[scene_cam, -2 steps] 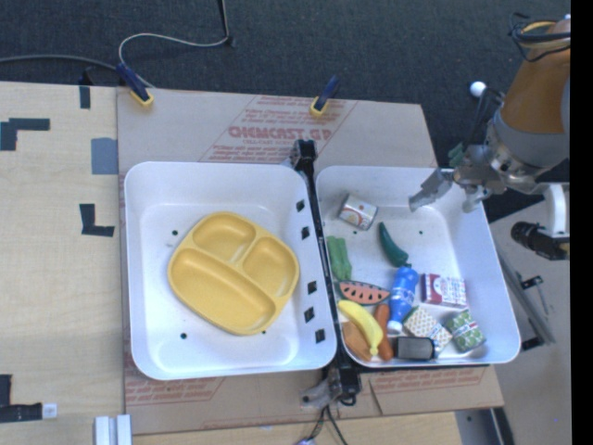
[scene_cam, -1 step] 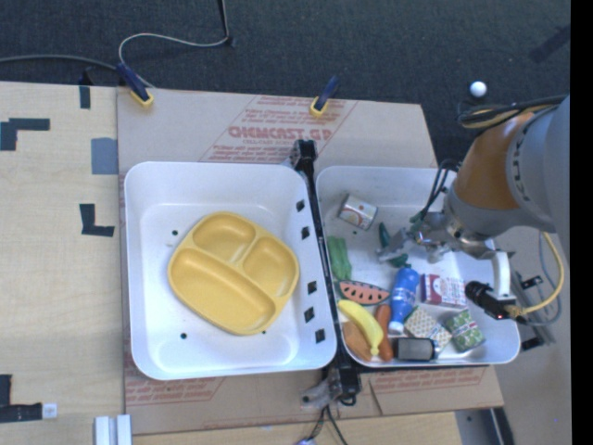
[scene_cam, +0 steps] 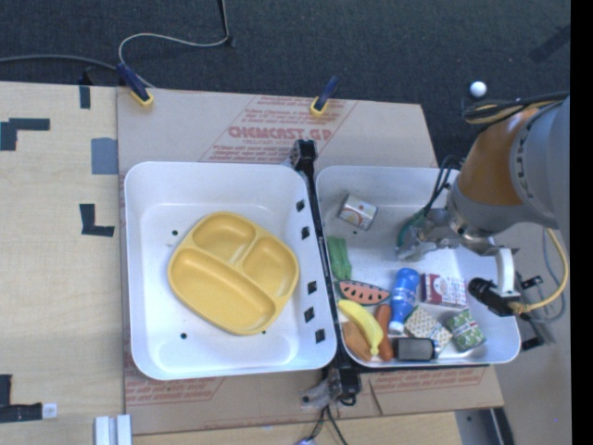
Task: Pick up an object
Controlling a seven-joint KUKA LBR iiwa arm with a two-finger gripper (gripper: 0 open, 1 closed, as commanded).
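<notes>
The right bin (scene_cam: 389, 182) holds several small objects. A silver and white can (scene_cam: 357, 213) lies near its back. A blue bottle (scene_cam: 404, 295) stands in the middle, with a red and white carton (scene_cam: 445, 290) to its right. A watermelon slice (scene_cam: 363, 293), a banana (scene_cam: 363, 323), a carrot (scene_cam: 384, 328) and a green pepper (scene_cam: 339, 258) lie along the left side. A checkered pouch (scene_cam: 422, 323), a green box (scene_cam: 463, 330) and a black item (scene_cam: 414, 349) sit at the front. My gripper (scene_cam: 414, 239) is low over the bin, just behind the blue bottle and right of the can.
The left bin (scene_cam: 148, 193) holds a yellow divided plate (scene_cam: 233, 272). A black divider clamp (scene_cam: 313, 248) runs between the bins. The arm's grey body and orange band (scene_cam: 496, 170) hang over the right bin's far right corner. Cables trail off the bench's right side.
</notes>
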